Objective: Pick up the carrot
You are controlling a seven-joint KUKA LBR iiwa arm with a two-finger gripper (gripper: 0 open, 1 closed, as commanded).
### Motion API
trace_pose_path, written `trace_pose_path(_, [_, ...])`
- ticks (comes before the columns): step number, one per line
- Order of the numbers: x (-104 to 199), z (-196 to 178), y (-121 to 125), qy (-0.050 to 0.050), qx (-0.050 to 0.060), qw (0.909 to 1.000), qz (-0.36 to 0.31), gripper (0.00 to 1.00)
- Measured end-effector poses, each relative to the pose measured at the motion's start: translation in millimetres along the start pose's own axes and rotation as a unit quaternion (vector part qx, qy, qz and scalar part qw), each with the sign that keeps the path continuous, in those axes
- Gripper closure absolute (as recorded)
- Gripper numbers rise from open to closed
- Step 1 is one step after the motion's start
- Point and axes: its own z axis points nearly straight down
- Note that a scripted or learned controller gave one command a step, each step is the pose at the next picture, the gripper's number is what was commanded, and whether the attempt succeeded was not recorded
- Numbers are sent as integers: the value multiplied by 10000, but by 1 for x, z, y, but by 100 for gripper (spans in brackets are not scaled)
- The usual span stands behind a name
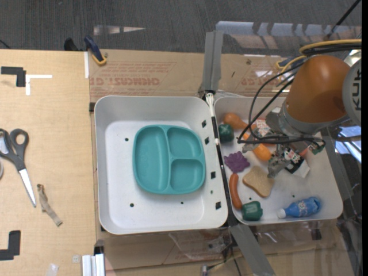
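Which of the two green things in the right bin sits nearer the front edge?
The green piece beside the blue bottle; the other green one sits farther back, by the divider.

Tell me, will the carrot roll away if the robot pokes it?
Probably a little. The carrot looks rounded and tapered, so it may roll in a curve. It looks like smooth toy plastic, likely light and slippery. It lies near the bin wall, which should stop it.

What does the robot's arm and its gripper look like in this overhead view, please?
The arm has a large rounded orange section with a grey housing beside it at the right edge. Black cables and a yellow one loop over and around it. Below sits a grey wrist, then a small metallic gripper with white and black parts and bits of red wiring.
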Motion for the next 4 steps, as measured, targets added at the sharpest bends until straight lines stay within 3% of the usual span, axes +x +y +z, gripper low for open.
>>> trace_pose_path(1, [-2, -10, 0, -23, 10, 10000, -11, 100])
trace_pose_path(2, [-2, -10, 0, -22, 10, 10000, -12, 0])
trace_pose_path(3, [-24, 11, 10, 8, -9, 10000, -62, 0])
trace_pose_path(4, [19, 11, 24, 20, -12, 9994, 341, 0])
